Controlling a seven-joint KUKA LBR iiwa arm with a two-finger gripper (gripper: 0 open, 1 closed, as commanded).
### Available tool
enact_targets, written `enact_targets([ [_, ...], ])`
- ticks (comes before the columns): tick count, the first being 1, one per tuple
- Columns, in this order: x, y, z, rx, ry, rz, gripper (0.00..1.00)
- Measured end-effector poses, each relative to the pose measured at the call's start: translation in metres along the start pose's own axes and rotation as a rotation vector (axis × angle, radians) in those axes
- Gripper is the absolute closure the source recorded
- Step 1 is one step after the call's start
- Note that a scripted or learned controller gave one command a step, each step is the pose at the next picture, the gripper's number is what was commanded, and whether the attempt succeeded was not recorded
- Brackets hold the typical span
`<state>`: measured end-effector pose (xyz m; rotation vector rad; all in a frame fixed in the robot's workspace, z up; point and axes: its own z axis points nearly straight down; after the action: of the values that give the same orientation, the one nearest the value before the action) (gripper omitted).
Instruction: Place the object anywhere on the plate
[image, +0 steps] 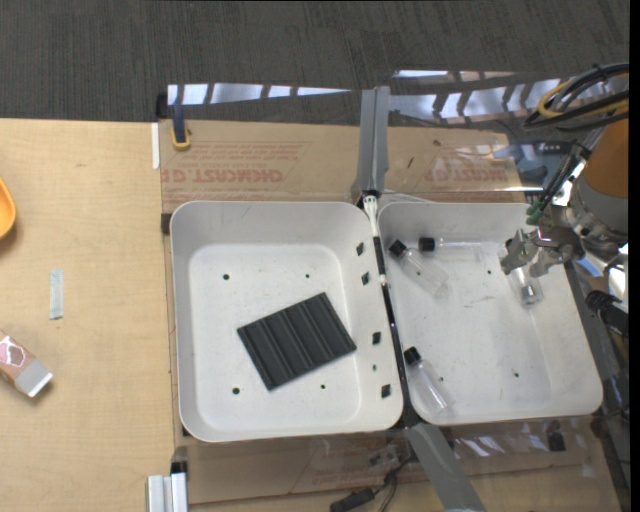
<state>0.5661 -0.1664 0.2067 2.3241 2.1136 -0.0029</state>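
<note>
The gripper (527, 285) hangs over the right bin's (560, 400) upper right area; can't tell how it's set, it's too small and blurry. Clear plastic vials with black caps lie in that bin, one (420, 262) near the top left, another (425, 382) at the bottom left. The dark ribbed plate (296, 340) sits tilted in the left bin (200, 300). Cardboard (250, 170) behind reads "CHEMCAST GP", upside down.

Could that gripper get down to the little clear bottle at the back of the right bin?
Probably yes. The gripper hangs over the right bin, and the clear bottle lies alone on the floor to its left, with nothing between them.
</note>
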Motion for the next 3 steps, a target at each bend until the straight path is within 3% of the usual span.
enact_targets([
  [1,0.068,0.054,0.012,-0.001,0.000,-0.255,1.00],
  [2,0.122,0.005,0.013,0.000,0.000,-0.326,1.00],
  [3,0.193,0.020,0.016,-0.001,0.000,-0.506,1.00],
])
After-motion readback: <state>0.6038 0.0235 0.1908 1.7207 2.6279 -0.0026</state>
